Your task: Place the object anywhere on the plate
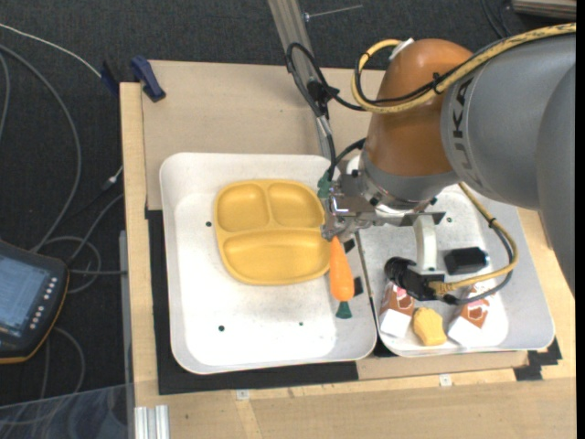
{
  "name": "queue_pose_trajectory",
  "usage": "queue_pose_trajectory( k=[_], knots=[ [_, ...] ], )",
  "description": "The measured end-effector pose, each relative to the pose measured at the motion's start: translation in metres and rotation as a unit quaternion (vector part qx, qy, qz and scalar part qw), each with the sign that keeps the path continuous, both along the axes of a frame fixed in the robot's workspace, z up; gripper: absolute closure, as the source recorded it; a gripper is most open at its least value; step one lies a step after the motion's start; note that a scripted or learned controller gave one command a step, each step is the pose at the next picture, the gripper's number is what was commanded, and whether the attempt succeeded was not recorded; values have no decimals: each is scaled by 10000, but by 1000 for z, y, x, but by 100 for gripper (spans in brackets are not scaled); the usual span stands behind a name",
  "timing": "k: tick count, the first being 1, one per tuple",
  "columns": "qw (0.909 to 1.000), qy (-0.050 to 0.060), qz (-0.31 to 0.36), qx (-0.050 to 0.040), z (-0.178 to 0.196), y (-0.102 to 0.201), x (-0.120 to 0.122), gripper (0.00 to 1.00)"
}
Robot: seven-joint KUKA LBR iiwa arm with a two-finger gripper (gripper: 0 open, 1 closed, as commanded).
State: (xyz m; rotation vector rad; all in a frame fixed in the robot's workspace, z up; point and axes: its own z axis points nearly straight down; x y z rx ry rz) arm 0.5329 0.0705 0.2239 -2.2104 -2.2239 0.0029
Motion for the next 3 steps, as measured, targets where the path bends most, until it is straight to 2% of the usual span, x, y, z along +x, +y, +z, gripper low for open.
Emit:
queue_pose_trajectory(
  k=[1,2,3],
  knots=[
    [10000,-6,-1,3,19,35,-34,100],
    [10000,3,-32,-14,7,30,-25,100],
    [10000,-7,-29,-7,7,30,-25,0]
  ],
)
